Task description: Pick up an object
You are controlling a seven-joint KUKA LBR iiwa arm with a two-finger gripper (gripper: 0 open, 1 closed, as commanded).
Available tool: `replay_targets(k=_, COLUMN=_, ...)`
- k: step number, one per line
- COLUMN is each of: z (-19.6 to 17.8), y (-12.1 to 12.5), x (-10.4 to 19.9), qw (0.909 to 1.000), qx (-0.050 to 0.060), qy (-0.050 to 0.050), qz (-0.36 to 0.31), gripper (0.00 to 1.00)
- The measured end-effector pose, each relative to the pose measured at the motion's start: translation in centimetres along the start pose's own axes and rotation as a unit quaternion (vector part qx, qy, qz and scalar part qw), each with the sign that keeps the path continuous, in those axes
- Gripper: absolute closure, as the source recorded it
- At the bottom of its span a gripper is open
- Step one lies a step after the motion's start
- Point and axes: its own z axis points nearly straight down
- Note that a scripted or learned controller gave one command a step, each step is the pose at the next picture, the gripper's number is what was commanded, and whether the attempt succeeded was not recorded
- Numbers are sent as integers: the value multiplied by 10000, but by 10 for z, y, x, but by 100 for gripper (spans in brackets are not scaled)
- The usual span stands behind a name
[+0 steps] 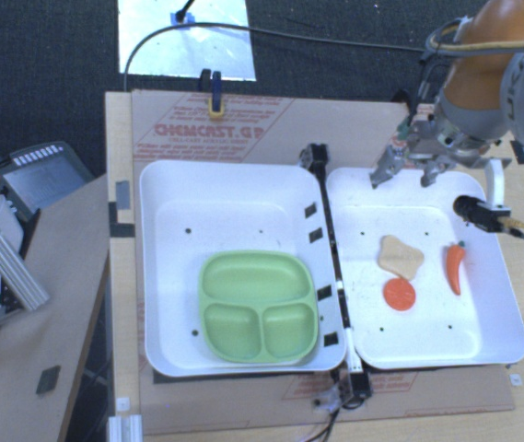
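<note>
Where two bins (243,191) sit, one tray (259,306), three foods (400,257).

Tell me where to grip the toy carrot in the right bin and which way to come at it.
Grip the carrot across its orange middle, coming straight down from above. It lies flat on the right bin floor, long axis running near to far, so the fingers should close across its narrow width. It lies clear of the tomato slice and near the side wall.
</note>
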Motion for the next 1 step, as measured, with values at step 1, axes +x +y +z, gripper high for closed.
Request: replay_targets(k=1, z=-9, y=2, x=0, qw=10000, qx=-66, qy=-5, qz=-8, gripper=0)
